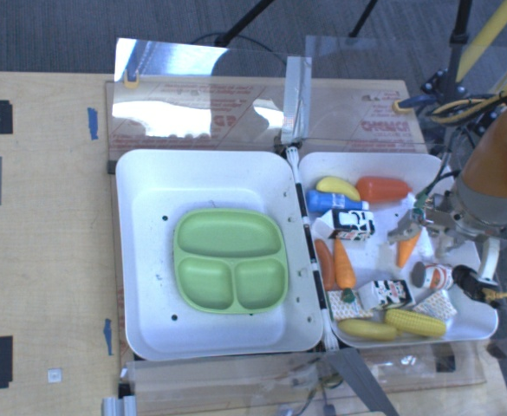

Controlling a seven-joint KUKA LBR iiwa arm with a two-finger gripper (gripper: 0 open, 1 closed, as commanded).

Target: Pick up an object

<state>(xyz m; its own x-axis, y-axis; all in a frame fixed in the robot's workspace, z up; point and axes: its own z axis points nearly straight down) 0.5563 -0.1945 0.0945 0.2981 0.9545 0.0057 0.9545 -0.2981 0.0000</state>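
Red mirrored print shows on the clear panels behind the bins, too faint and reversed to read. A small black-and-white carton (353, 223) in the right bin (483, 323) carries dark markings that cannot be made out, and a second one (391, 294) lies lower down, equally illegible.

The end effector (413, 224) sits over the right side of the right bin, below the grey wrist and orange band of the arm (494, 180). A small orange carrot (406, 250) hangs point-down just under it and seems to be touching its tip; whether the fingers are clamped on it cannot be told from this angle.

Around it in the same bin lie a yellow banana (338, 186), a blue bottle (326, 202), a red-orange piece (381, 188), a larger carrot (344, 265) beside a reddish sausage-like piece (325, 264), a corn cob (419, 322) and a second yellow banana-like piece (367, 328).

The left bin (140, 232) holds a green divided plate (231, 260) with three compartments, lying flat. Both bins rest on the wooden bench (45, 232).
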